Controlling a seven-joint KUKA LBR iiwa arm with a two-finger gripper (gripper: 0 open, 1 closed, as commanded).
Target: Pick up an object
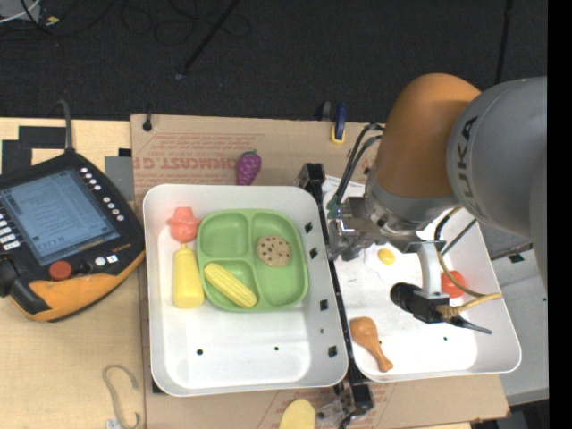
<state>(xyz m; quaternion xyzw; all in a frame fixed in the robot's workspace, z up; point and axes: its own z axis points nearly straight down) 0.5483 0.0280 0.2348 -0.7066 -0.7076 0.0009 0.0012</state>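
Two-finger gripper (350, 231) poised over right white bin (500, 347) (finger state impossible to tell). Tan plastic drumstick (371, 340) just below, long axis slanting toward camera.

The bulky grey arm with its orange band (447, 150) covered the upper part of the shallow white right-hand bin (500, 351) and ran off the right edge. The gripper's fingers could not be made out. A small red object (454, 283) was half hidden behind cabling. A rounded yellow object (298, 415) was cut off by the bottom edge.
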